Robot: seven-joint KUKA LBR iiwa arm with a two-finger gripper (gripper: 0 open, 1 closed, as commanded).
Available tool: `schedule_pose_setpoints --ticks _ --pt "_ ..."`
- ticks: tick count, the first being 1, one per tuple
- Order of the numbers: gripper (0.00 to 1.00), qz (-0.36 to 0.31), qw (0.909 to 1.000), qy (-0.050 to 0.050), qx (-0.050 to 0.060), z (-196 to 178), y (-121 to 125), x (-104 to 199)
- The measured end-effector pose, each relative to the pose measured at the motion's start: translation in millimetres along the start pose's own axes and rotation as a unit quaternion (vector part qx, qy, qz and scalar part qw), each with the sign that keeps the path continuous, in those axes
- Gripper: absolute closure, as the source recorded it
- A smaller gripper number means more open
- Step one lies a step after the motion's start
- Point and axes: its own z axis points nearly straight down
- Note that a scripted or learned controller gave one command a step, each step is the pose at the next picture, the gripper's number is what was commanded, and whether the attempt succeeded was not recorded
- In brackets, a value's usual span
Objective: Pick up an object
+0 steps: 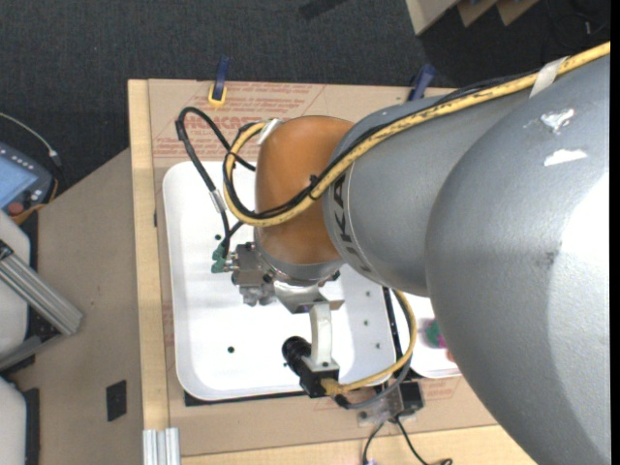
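Note:
My arm reaches in from the right and hangs over the left white bin (pixel 194 289). Its orange band (pixel 295 197) and grey wrist hide the gripper (pixel 281 289), which points down into the middle of that bin. A small green thing (pixel 221 254) peeks out at the wrist's left edge, low over the bin floor; I cannot tell whether it is an object or part of the tool. A bit of pink and green object (pixel 433 334) shows in the right bin, just past the arm's edge.
Black and yellow cables (pixel 208 158) loop from the wrist over the left bin's far side. A white bracket with a black end (pixel 315 347) hangs near the bin's front wall. The brown bench (pixel 145 260) borders the bins.

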Motion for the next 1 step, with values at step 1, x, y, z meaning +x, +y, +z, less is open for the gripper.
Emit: schedule_pose_setpoints --ticks 1 --pt "1.00 0.004 1.0000 0.000 -0.004 90.4 56.8 9.8"
